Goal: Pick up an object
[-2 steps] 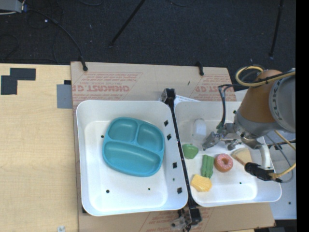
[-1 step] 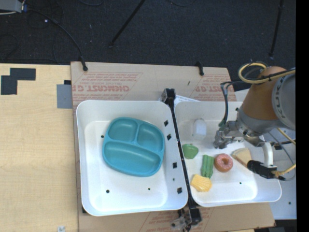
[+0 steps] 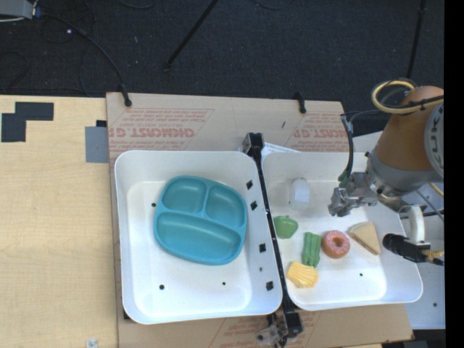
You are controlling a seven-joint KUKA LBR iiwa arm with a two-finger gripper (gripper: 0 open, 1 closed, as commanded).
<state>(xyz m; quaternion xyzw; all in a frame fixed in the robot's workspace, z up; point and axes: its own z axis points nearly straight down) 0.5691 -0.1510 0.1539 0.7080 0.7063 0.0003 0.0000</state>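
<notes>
A cardboard-lined bench is sitting against a dark floor strung with cables, and it is carrying two shallow white bins side by side.

The gripper is hanging over the right bin, near that bin's far right corner, with the orange-banded arm reaching in behind it. How it is set cannot be told: the tool is reading as a dark metallic cluster. Nothing is showing clamped in it.

Working outward from the tool: a pale, whitish object is lying just to its left, toward the bin's far edge. Toward the near edge, a tan wedge like a sandwich slice is lying close below the tool, with a pink doughnut just beside the wedge. A green stick-shaped piece is lying next to the doughnut, a rounder green piece is sitting by the bin's left wall, and a yellow piece is lying nearest the near edge.

The left bin is holding a teal divided plate at its centre.

Progress, as judged: the pick is not yet made. All objects are resting on the bin floor. Left to do: descend, close on one piece, lift clear.
</notes>
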